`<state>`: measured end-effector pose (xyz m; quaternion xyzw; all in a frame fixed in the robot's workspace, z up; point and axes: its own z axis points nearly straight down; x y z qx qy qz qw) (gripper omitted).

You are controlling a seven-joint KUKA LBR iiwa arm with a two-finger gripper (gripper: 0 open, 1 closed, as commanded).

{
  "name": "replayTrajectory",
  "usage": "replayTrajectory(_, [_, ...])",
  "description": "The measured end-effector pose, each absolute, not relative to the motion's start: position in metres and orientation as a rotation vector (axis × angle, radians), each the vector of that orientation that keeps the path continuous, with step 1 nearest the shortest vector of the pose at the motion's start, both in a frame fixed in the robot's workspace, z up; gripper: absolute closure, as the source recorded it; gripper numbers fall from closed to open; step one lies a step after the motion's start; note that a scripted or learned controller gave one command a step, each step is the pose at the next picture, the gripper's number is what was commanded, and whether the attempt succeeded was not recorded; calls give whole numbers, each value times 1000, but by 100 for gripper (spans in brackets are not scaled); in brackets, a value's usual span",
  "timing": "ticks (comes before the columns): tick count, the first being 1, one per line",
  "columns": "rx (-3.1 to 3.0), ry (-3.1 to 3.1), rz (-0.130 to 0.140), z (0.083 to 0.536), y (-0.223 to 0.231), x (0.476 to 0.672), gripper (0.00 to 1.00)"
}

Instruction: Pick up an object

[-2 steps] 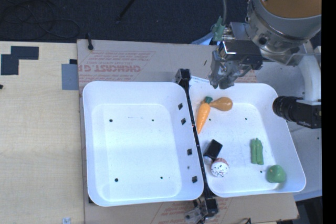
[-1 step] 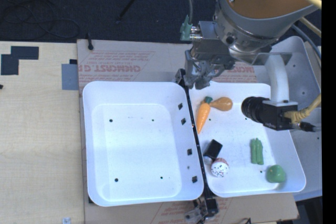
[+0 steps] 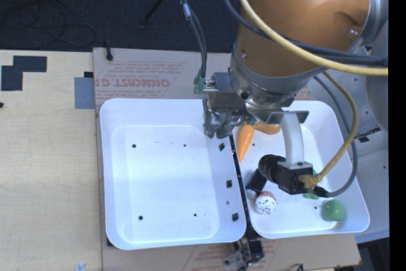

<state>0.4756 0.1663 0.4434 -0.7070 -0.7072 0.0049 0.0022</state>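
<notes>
The arm (image 3: 304,22), grey with its broad orange band, reaches in from the right and hangs over the far part of the right bin. Two shallow white bins sit side by side on a sheet of cardboard (image 3: 152,76) with red print, which lies on the pale bench (image 3: 44,187). The left bin (image 3: 165,181) shows a few small dark specks on its floor. The right bin (image 3: 298,228) holds the loose things.

The gripper (image 3: 219,124) is low over the far end of the rims where the two bins meet. Whether it is released or clenched cannot be told from this angle.

An orange carrot (image 3: 244,141) sits just right of the gripper, tip pointing toward the near side, in the far left part of the right bin. Whether the gripper grasps it is unclear. A green lump (image 3: 333,211) lies in the near right corner of that bin. A small speckled white ball (image 3: 266,204) rests near the near edge, left of the green lump and well apart from it.
</notes>
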Motion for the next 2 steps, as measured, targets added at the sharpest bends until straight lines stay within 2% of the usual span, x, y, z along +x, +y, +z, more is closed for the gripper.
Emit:
replayTrajectory(1, [-2216, -2229, -9, 528, 231, 494, 100])
replayTrajectory(2, [-2225, -2222, -4, 538, 244, 621, 100])
